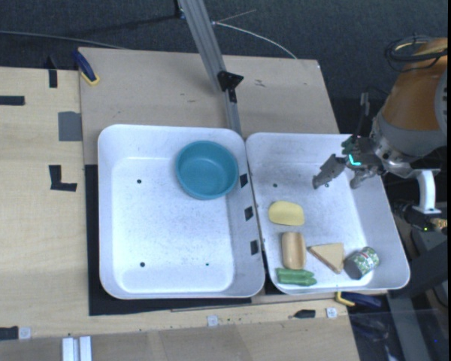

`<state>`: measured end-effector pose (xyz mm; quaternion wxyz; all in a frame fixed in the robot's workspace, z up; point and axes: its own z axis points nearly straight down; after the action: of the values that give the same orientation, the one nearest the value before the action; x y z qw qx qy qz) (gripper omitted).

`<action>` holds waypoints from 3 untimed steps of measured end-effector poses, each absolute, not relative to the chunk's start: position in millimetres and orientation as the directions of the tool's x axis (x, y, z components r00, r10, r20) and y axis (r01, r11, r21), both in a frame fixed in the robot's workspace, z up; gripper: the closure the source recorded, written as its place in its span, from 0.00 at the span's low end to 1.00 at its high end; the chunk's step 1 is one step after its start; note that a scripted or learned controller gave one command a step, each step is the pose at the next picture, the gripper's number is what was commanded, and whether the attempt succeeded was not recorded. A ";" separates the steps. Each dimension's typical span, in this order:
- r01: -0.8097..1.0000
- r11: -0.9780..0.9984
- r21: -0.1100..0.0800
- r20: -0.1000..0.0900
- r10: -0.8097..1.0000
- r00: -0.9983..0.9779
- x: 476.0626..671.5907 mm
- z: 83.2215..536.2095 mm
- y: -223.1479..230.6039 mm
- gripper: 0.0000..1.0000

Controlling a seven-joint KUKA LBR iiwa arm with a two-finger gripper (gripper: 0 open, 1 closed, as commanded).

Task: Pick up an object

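1. Two shallow white bins sit side by side on a wooden bench, seen from above at a slant. The left bin (120, 224) holds a blue bowl (207, 170), upright, near its upper right corner.
2. The right bin (376, 216) holds five small things gathered in its lower half: a yellow rounded piece (286, 213); a tan bread-like roll (292, 250) just below it; a green bean-like piece (296, 277) at the roll's lower end; a tan wedge (328, 256) beside the roll; and a shiny crumpled lump (361, 262) by the lower right corner.
3. The grey and orange arm reaches in from the right. Its gripper (329, 172) hangs over the upper part of the right bin, above bare white floor.
4. The gripper's fingers look parted, with nothing between them. It is well apart from the yellow piece and the other small things.
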<state>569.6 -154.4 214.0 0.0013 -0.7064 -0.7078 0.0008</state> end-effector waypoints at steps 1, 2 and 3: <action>1.000 0.002 -0.002 0.000 1.000 -0.002 569.9 214.4 -154.4 0.00; 1.000 0.001 -0.007 0.000 1.000 -0.001 571.9 154.7 -162.1 0.00; 1.000 -0.001 0.001 -0.001 1.000 0.001 573.0 93.1 -164.9 0.00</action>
<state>573.0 -164.9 93.1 -0.0006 -0.7075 -0.7067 0.0000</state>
